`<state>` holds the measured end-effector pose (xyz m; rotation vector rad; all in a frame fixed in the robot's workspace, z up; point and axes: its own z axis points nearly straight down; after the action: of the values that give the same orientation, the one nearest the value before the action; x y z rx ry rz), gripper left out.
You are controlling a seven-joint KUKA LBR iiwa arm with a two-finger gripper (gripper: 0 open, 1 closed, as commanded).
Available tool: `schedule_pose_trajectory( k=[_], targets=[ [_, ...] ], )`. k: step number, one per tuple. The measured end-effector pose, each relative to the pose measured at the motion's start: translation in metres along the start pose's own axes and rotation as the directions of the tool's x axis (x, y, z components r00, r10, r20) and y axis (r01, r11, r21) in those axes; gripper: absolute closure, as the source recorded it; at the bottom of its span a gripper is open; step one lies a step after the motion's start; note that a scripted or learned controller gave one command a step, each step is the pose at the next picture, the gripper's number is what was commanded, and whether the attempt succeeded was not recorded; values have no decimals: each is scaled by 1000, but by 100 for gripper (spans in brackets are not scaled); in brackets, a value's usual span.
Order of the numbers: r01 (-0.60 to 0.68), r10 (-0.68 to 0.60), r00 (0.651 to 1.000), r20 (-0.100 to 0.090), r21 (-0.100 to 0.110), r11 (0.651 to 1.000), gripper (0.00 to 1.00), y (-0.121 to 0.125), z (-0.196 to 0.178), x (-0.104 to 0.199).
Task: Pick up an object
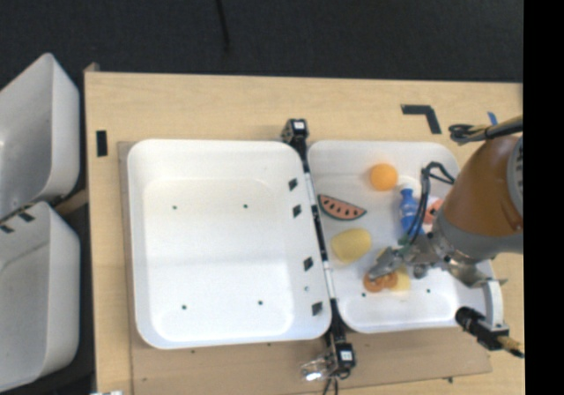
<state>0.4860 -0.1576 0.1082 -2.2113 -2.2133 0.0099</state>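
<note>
The likely target is a small orange-red piece (377, 281) lying low in the right bin (352, 318), close to its front wall. A pale yellow bit (401, 283) lies touching it on the right. The end effector (388, 263) is down right over this pair, its dark fingertips at the orange-red piece, but the picture is too coarse to tell whether they are spread or closed, or whether anything sits between them. So I judge the pick as not yet done: the arm has reached the object, and the closing and lifting are left, as far as can be seen. The piece looks still on the bin floor.

Its shape is small and partly hidden by the end effector, so its long axis is hard to read; it seems to run roughly left to right across the bin, with no clear pointing end.

Just up and left lies a yellow lemon (351, 243), near the divider between the bins. Above that is a watermelon slice (341, 206), long axis sloping down to the right, curved rind on the lower edge. An orange (383, 176) sits near the back of the bin, and a blue bottle (407, 208) stands or lies just beside the arm (480, 199), long axis running front to back. The left bin (141, 252) lies beside it on the tabletop (220, 107).
</note>
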Motion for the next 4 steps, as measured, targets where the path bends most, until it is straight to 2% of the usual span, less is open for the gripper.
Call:
schedule_pose_trajectory(
  k=[1, 2, 3, 4],
  targets=[
    [1, -1, 1000, 7, -17, 1000, 0, 29, -28, -14],
    [3, -3, 1000, 7, -16, 1000, 0, 81, 8, -30],
    [6, -6, 1000, 5, -21, 1000, 0, 162, 4, 13],
    [7, -7, 1000, 6, -31, 1000, 0, 207, -104, 67]
  ],
)
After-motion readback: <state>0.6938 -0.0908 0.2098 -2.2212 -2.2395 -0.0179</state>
